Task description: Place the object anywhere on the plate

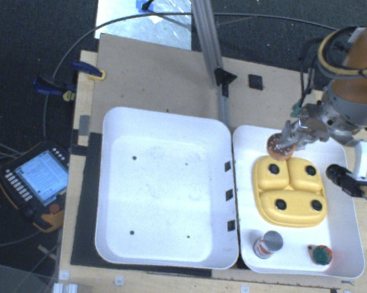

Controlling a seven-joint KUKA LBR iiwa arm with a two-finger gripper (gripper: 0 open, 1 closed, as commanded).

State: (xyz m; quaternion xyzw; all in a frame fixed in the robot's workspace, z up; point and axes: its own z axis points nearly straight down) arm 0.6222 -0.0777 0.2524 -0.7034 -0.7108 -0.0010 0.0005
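Glossy yellow three-lobed moulded plate (pixel 289 191) beside a small metallic can (pixel 268 244).

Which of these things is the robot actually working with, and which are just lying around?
Part of the job:
- yellow three-section plastic plate in the right white bin
- small round brown object at the plate's far left edge, under the gripper

Just lying about:
- small silver can, near corner of the right bin
- small green and orange ball
- left white bin
- handheld control pendant off the bench
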